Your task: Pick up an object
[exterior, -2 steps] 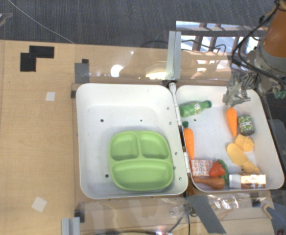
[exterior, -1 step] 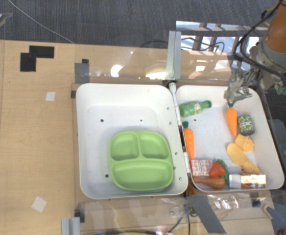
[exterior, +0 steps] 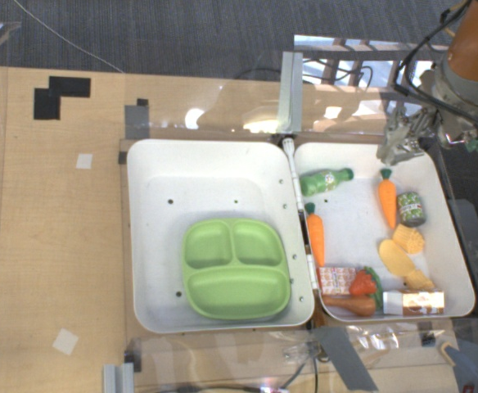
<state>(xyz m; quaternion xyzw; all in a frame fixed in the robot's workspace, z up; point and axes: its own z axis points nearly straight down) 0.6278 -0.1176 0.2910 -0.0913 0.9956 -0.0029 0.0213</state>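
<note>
My gripper (exterior: 396,150) hangs over the far right corner of the right bin (exterior: 349,219), above and just behind an orange carrot (exterior: 387,201); nothing shows between its fingers. A green bottle (exterior: 326,181) lies at the bin's far left. A second carrot (exterior: 315,233) lies along the left wall. A dark green can (exterior: 411,208) sits beside the first carrot, with yellow chip-like pieces (exterior: 403,252) below it. Near the front are a small printed box (exterior: 332,279), a strawberry (exterior: 364,283), a sausage (exterior: 352,304) and a white-and-brown bottle (exterior: 413,302).
The left bin (exterior: 157,187) holds a green divided plate (exterior: 236,267) toward its front right. A metal divider (exterior: 298,219) separates the two bins. Metal framing and cables (exterior: 345,64) stand behind the right bin, near the arm.
</note>
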